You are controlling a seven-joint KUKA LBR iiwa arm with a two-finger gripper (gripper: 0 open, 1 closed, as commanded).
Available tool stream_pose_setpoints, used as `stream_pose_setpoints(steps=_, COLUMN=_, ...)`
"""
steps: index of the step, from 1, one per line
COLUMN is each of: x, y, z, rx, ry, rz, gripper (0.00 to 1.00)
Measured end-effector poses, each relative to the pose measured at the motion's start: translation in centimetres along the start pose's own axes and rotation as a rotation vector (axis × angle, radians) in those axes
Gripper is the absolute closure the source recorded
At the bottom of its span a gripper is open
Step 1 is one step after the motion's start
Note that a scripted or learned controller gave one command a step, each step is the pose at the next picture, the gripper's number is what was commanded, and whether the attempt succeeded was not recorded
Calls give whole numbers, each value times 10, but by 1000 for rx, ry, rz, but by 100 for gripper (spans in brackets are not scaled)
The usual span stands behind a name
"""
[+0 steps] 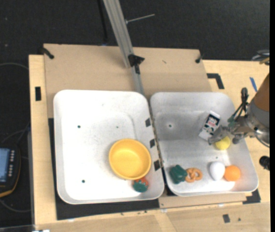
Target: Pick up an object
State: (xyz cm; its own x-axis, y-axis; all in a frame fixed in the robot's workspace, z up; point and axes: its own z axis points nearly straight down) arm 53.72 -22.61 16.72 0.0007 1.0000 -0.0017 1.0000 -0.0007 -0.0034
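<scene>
The yellow object [223, 143] sits in the right bin [185, 105], near its right wall and just below the middle. It looks small, rounded and smooth, probably a light plastic toy fruit; in my judgement it would be stiff but slippery, apt to squirt sideways unless taken across its widest part.

The gripper [221, 138] is directly over it, touching or all but touching its top. Finger state: cannot be determined, since the dark finger parts blur into the object and the wrist. Whether the object is actually gripped cannot be confirmed.

Just to the upper left, touching or very near the gripper, lies a small white card box [210, 124], tilted. It is close enough to be nudged or caught by mistake.

Along the front of the same bin, well apart from the gripper: an orange ball [232, 173], a white egg [217, 170], a pretzel-shaped piece [193, 174] and a dark green piece [178, 173].

The left bin [89, 115] holds a yellow bowl [130, 158] with a small green and red item [140, 184] at its lower edge.
</scene>
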Motion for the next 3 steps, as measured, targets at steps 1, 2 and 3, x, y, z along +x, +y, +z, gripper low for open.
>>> stream_pose_setpoints(steps=1, x=7, y=-7, z=55, rx=1, ry=1, rz=0, gripper=0)
stream_pose_setpoints(steps=2, x=5, y=-7, z=67, rx=-2, ry=-1, rz=2, gripper=0)
stream_pose_setpoints(steps=3, x=5, y=-6, z=55, rx=-8, ry=-1, rz=5, gripper=100)
